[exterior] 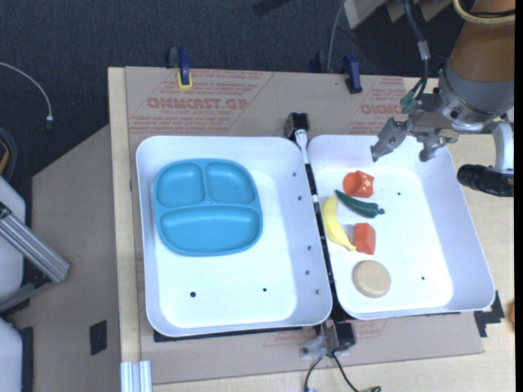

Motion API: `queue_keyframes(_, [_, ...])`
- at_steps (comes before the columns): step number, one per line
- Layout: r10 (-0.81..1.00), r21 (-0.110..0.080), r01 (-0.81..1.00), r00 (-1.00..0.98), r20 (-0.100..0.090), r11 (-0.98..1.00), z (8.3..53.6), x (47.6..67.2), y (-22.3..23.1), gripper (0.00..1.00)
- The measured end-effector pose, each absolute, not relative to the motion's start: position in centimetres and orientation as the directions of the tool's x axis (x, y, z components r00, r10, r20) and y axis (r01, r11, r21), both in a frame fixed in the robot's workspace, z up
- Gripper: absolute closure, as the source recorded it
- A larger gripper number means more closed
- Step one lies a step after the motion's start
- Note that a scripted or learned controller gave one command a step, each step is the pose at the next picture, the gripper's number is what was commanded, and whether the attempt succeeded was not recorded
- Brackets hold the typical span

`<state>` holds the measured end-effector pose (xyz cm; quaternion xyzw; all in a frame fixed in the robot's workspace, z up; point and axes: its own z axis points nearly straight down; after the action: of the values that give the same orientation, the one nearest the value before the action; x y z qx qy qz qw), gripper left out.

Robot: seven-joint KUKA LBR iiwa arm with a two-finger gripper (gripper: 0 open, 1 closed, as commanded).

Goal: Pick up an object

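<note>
Camera view: gripper [406, 145] hangs over the right bin's [458, 219] far edge, fingers apart, holding nothing. Tomato [358, 184] lies just below, touching the pepper [359, 206]. A clean pick means dropping straight over one piece, fingers clear of its neighbours.

Count, items on worktop [245, 104]:
- White bins: 2, side by side, left bin [163, 300] and right bin [458, 243].
- Blue divided plate [208, 207]: 1, in left bin; 3 compartments.
- Food items in right bin: 5 in all.
  - red tomato-like piece [358, 184]: 1
  - dark green pepper [359, 205]: 1
  - yellow banana [333, 223]: 1
  - red-orange block [364, 238]: 1
  - tan round disc [372, 278]: 1
- Blue clamps at the board's top edge: 2, one at upper left [183, 65], one at upper right [351, 72].
</note>
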<state>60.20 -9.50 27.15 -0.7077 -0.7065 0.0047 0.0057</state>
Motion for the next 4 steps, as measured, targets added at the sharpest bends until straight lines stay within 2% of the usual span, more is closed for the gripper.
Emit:
queue_keyframes(1, [1.0, -0.001, 1.0, 0.0, 0.0, 0.0, 27.9, 60.4, -9.5, 0.0])
queue_keyframes(2, [1.0, -0.005, 1.0, 0.001, 0.0, -0.001, 23.4, 60.7, -10.0, 0.0])
queue_keyframes(3, [1.0, -0.006, 1.0, 0.0, 0.001, 0.0, 17.8, 59.6, -10.0, 0.0])
queue_keyframes(4, [1.0, -0.004, 1.0, 0.001, 0.001, -0.001, 13.4, 59.6, -9.4, 0.0])
